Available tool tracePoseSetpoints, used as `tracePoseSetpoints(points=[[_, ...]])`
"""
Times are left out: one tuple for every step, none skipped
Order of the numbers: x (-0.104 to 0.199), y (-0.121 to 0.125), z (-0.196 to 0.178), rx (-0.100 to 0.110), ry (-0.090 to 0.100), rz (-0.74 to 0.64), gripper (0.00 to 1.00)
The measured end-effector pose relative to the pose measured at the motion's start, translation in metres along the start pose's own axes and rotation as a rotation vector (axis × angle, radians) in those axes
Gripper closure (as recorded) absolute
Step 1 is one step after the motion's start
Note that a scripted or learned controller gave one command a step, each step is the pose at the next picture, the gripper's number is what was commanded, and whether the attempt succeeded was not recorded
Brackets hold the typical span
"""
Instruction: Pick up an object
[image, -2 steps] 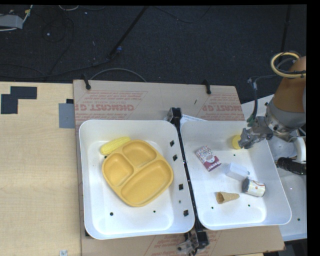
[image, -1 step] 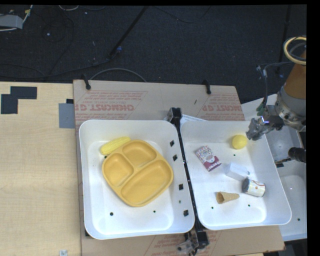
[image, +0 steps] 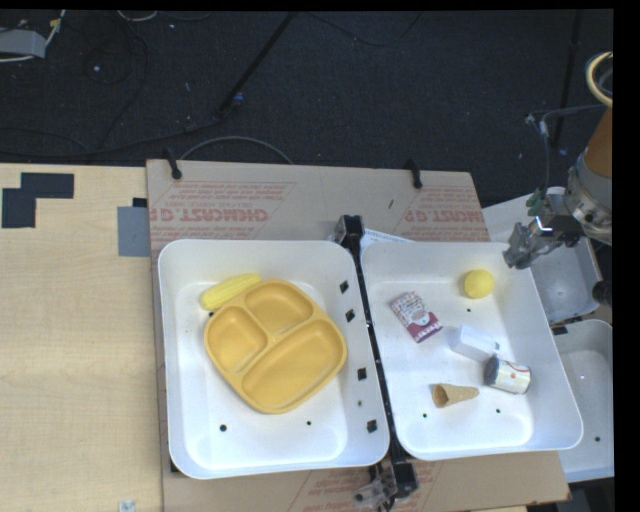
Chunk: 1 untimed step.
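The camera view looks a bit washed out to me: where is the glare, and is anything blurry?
Camera view: the white right bin glares brightest along its outer wall; the yellow tray casts only a soft shadow; the floor above is dim; the tool near the edge looks blurred and small.

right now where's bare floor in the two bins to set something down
Left bin: strip along the near wall, in front of the yellow divided plate; the plate and banana crowd the rest. Right bin: near-left corner below the cone, and the far-left corner above the snack packet.
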<state>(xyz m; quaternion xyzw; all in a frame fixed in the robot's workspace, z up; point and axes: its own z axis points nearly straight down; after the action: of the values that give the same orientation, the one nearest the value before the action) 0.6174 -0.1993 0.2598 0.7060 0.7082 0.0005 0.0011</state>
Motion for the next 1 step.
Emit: tracePoseSetpoints(points=[[0.0501, -0.0176, 0.0155, 0.007, 0.003, 0.0, 1.0]])
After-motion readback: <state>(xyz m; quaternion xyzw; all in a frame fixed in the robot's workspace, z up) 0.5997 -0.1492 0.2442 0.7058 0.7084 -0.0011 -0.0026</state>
